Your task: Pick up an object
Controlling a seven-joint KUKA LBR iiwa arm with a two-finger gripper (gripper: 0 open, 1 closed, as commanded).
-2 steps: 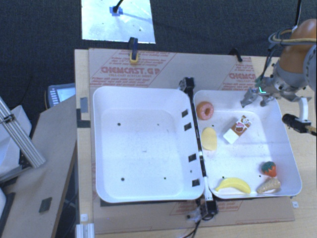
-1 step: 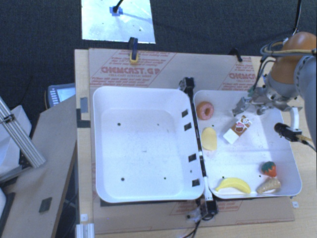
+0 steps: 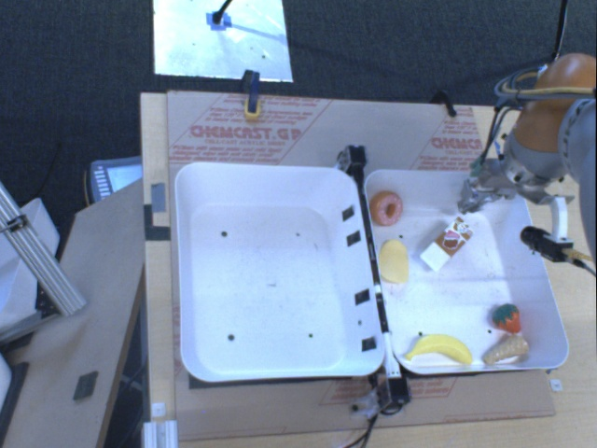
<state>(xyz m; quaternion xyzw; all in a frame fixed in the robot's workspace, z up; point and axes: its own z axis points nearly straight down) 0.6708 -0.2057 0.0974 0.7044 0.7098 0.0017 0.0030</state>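
1. Over the right-hand shallow white bin [image 3: 556, 329], near its 1 o'clock corner, sits my claw [image 3: 473, 200], hanging off the grey wrist with the orange band above it.
2. Claw state: can't tell from this angle, the tip is too small and blurred against the bin wall. Nothing visibly carried.
3. Nearest candidate: small white box with a red-and-brown print [image 3: 447, 244], lying at about 7 o'clock from my claw, close but apart from it, resting on the bin floor.
4. Other options in the same bin: pink-orange ring doughnut [image 3: 386, 208] at 9 o'clock from me near the divider; pale yellow oval piece [image 3: 395, 260] just below it; yellow banana [image 3: 440, 347] along the bin's 6 o'clock wall; red strawberry-like piece with a green top [image 3: 506, 317] and tan cone-shaped piece [image 3: 506, 349] toward the 5 o'clock corner.
5. Left-hand shallow white bin [image 3: 187, 278] holds no items that I can see.
6. Progress, my read: nothing picked. All items sit on the floor of the bin. I'm at approach stage at best.
7. Left to do: line up over a target (the box looks closest), descend, close on it, lift clear.
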